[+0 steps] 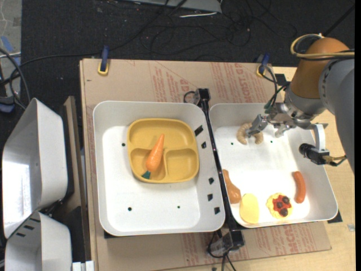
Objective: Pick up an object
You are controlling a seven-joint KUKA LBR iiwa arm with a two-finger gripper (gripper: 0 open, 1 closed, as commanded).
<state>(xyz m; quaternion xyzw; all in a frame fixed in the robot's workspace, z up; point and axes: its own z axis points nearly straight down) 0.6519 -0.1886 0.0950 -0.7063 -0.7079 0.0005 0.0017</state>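
- Camera view: the gripper [260,124] sits low in the right bin [265,113], in that bin's far half. Its fingers are spread apart over a small beige curled object [244,132], which lies on the bin floor touching or just under the fingertips. Nothing is pinched between them, so I judge this an approach, not a hold.
- The arm [316,75] leans in from the bin's right wall, probably because that is its only way in.
- Toward the right bin's near edge lie other candidates: a chicken drumstick [230,188] against its left wall, a pale yellow piece [249,207] beside it, a little pizza [280,204] and a sausage [299,186] near its right wall. All are well apart from the gripper.
- Left of the right bin, the left bin [113,208] holds a yellow divided plate [183,162] with a carrot [154,153] lying across its divider.
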